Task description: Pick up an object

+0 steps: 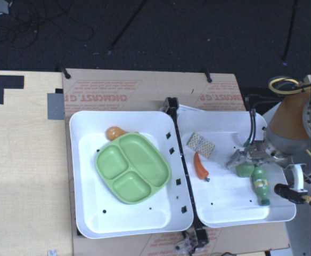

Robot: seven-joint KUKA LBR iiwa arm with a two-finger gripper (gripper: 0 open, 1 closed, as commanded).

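Nearest the camera, at the front edge of the bench, the two shallow white bins are sitting side by side: left bin (83, 217) and right bin (224, 217), w/ a black divider strip (179, 159) running between them.

In the right bin, close to its front-right corner, a small green plastic bottle w/ a yellow label (261, 188) is lying w/ its long axis running roughly front to back. Just behind it, touching or nearly so, a small green rounded object (245, 170) is resting right under the two-finger gripper (244, 160). The gripper is sitting low over that green object, approx. mid-right of the bin; fingers look spread around it, but it's too blurred to be sure, so I can't tell if it's pinching anything. Judging by that, the likely pick target is directly below the gripper, bottle just frontward.

Toward the bin's centre-left, an orange carrot-shaped toy (200, 166) is lying; behind it, a small patterned packet (201, 144).

In the left bin, a green three-compartment plastic tray (132, 167) is sitting mid-bin, an orange round object (113, 133) just beyond its back-left edge.
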